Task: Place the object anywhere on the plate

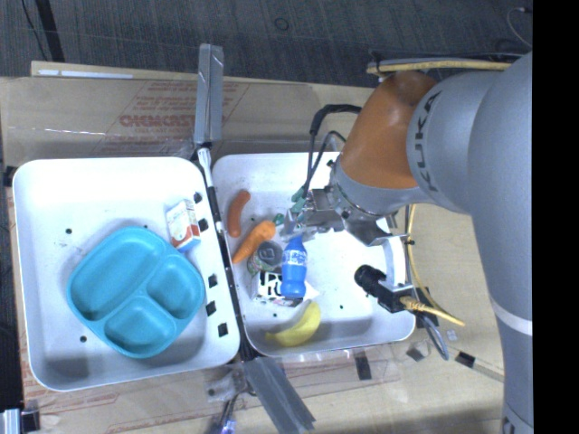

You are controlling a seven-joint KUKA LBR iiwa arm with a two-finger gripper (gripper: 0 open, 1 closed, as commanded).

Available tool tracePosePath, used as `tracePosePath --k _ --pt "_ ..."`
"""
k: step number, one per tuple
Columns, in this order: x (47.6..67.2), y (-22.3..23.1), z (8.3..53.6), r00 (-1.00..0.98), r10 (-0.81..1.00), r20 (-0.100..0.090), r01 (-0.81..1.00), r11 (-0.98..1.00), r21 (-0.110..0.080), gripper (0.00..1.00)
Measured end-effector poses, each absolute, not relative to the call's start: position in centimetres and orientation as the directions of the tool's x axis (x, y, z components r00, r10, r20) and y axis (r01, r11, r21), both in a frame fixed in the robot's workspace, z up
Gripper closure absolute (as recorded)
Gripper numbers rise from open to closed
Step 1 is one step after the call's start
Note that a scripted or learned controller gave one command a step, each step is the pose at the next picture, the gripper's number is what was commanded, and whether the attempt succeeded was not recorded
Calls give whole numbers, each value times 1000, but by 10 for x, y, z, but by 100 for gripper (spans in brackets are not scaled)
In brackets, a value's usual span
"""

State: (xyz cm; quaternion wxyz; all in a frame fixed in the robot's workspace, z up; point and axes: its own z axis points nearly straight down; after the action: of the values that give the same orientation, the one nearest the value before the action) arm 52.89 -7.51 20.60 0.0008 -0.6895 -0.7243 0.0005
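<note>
While end effector (pixel 303 213) grip state unreadable | plate (pixel 136 289): 1 | carton (pixel 184 223): 1 | bottle (pixel 293 267): 1 | banana (pixel 296 327): 1 | carrot (pixel 253 240): 1

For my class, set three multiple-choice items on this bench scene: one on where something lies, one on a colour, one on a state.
1. Where does the blue plate lie?
A. In the left bin
B. In the right bin
C. On the cardboard behind the bins

2. What colour is the banana at the right bin's near edge?
A. Green
B. Yellow
C. Red

3. How does the blue bottle stand to the plate?
A. Lying on it
B. Leaning on its rim
C. Apart from it, in the other bin

Answers
1. A: the plate rests on the left bin's floor, beside a small carton.
2. B: its peel is plainly yellow.
3. C: the bottle lies in the right bin below the tool, near the carrot.
</note>
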Motion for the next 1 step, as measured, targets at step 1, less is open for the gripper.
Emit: tracePosePath --k 1 --pt "501 -5 190 -10 1000 0 1000 10 -6 100"
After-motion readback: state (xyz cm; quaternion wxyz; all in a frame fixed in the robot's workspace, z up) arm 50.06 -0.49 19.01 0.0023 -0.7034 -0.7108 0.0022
